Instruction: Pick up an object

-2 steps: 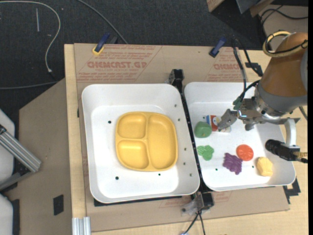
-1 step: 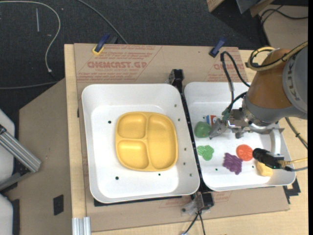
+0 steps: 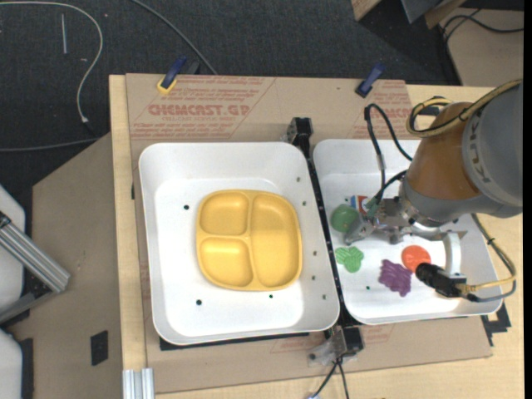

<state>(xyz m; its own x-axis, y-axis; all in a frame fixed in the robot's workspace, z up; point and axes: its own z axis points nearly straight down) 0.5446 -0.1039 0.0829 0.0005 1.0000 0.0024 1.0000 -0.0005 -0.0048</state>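
The right bin [image 3: 366,302] holds several small toys: a dark green round piece [image 3: 343,219], a light green leafy piece [image 3: 349,258], a purple grape cluster [image 3: 396,277], an orange-red piece [image 3: 415,257] and a small red-and-blue striped item [image 3: 358,201]. My gripper [image 3: 371,225] hangs low over the middle of this bin, just right of the dark green piece, under the grey and orange wrist. Its tips are lost among cables and metal parts.
The left bin [image 3: 166,181] carries a yellow three-compartment plate [image 3: 249,239]. Black cables loop over the right bin's far side [image 3: 378,140]. Blue clamps [image 3: 172,75] pin the cardboard base at the back edge.
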